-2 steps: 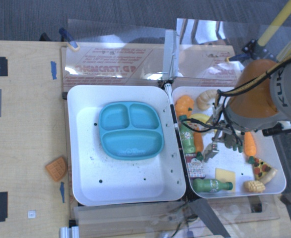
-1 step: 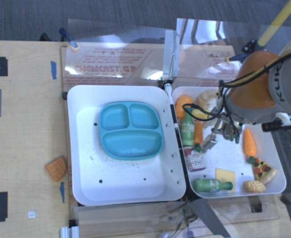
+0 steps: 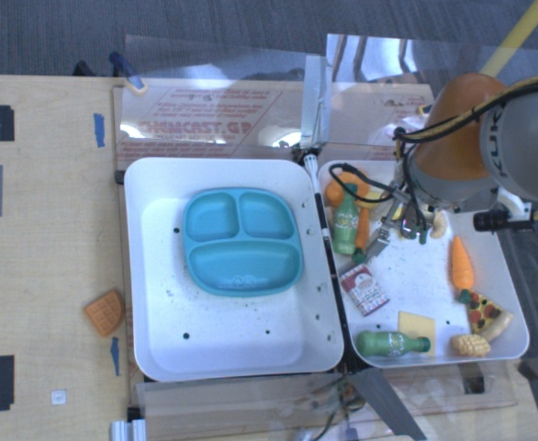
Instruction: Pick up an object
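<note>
Nearest the camera, along the right bin's [image 3: 517,338] front edge, lie a second green bottle, the near bottle [image 3: 393,343], a corn cob [image 3: 471,344] and a pizza slice [image 3: 486,317], with a cheese block [image 3: 417,323] just behind; all are well clear of the gripper [image 3: 399,220] and look unlikely to be disturbed. Farther in, a packet [image 3: 364,289] lies just on the near side of the gripper, and a carrot [image 3: 461,264] sits off to its arm side. The gripper hangs low over the bin's far half, and cables cover it so much that whether it is open or closed cannot be told. The likeliest target, as I judge it, is the bottle [image 3: 345,220], just beside the gripper on the side toward the left bin [image 3: 159,338], close against the wall between the bins. Its long axis runs near to far, cap pointing to the far end; whether it stands or lies cannot be told. An orange stick [image 3: 363,230] is wedged between it and the gripper, and an orange piece [image 3: 334,193] touches its far end. The risks follow from this crowding: a descent could land on the stick or the packet, nudge the bottle against the wall, or close across two things and slip off the round body. The blue tray [image 3: 241,243] is well apart.
</note>
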Tool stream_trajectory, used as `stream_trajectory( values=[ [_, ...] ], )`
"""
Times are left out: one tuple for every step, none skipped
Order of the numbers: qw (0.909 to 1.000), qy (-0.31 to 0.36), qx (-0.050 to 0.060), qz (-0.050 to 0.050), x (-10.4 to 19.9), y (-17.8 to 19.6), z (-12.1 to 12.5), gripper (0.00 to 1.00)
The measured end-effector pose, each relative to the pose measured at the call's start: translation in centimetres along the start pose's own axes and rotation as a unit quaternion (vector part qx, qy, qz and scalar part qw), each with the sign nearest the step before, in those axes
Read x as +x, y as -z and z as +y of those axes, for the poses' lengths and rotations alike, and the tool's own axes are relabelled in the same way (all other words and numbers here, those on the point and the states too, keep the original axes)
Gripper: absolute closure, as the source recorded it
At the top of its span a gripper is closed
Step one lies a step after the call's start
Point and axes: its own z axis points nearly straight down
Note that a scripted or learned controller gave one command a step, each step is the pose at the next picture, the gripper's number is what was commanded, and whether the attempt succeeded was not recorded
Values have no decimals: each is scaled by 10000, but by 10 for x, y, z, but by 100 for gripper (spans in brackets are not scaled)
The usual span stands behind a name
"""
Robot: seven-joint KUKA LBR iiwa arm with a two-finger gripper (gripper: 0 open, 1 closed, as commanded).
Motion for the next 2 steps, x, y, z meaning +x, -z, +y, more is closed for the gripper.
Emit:
stream_trajectory(
  values=[
    [9986,-508,39,121,-12,1,11,0],
    [9803,-1973,-6,35,-13,0,14,0]
  ],
)
